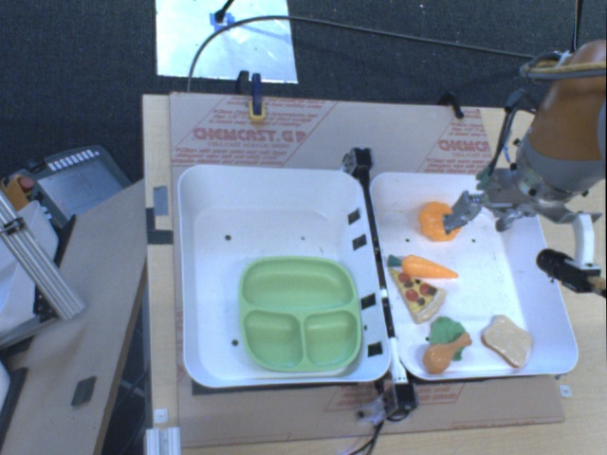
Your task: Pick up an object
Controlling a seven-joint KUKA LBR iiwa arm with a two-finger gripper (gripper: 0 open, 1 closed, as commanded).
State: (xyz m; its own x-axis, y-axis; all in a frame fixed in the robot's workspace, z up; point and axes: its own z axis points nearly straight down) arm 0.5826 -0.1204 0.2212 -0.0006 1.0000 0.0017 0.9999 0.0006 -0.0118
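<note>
Two shallow white bins sit side by side on the bench, and we take the left bin (204, 254) first, with the right bin (531, 297) at its three o'clock. Inside the left bin we see a green divided plate (301, 313) lying toward the six o'clock end. The grey arm (569, 112) with its orange band reaches in from three o'clock, and its gripper (463, 212) hangs low over the twelve o'clock half of the right bin. We cannot tell from this angle how the gripper is set, nor whether it grips anything. Touching or just beside its tip, at its nine o'clock, lies an orange round fruit (435, 221). At that fruit's six o'clock we find a toy carrot (427, 267), then a pizza slice (420, 298) just below it. Toward the bin's six o'clock edge rest a bread slice (506, 340), a chicken drumstick (444, 352) and a small green broccoli piece (446, 330) touching the drumstick.
</note>
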